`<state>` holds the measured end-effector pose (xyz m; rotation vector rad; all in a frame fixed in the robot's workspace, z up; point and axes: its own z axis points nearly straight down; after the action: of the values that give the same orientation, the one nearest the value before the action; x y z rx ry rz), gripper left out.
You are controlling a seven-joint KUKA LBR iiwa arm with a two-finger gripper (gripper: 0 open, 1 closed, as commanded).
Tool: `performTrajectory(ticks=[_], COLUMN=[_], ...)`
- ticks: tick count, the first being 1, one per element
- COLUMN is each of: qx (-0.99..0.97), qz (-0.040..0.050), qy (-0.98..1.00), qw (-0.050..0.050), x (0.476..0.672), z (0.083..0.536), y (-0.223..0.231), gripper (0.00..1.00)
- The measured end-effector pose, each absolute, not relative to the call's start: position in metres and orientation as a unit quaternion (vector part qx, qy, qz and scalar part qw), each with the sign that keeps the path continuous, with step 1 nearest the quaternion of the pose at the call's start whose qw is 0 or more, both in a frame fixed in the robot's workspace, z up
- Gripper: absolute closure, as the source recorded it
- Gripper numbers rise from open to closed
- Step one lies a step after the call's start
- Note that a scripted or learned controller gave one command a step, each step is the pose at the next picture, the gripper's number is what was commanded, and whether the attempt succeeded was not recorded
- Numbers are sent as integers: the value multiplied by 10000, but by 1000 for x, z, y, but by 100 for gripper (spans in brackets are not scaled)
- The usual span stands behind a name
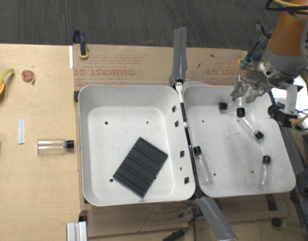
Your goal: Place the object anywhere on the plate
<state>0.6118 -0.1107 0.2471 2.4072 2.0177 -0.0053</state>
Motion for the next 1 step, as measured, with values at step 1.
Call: performTrajectory(ticks=[1], qx=[6995], qz=[-13], qy=[7147], qw=[6], x=[659], z=[377], y=[-70], gripper=[100])
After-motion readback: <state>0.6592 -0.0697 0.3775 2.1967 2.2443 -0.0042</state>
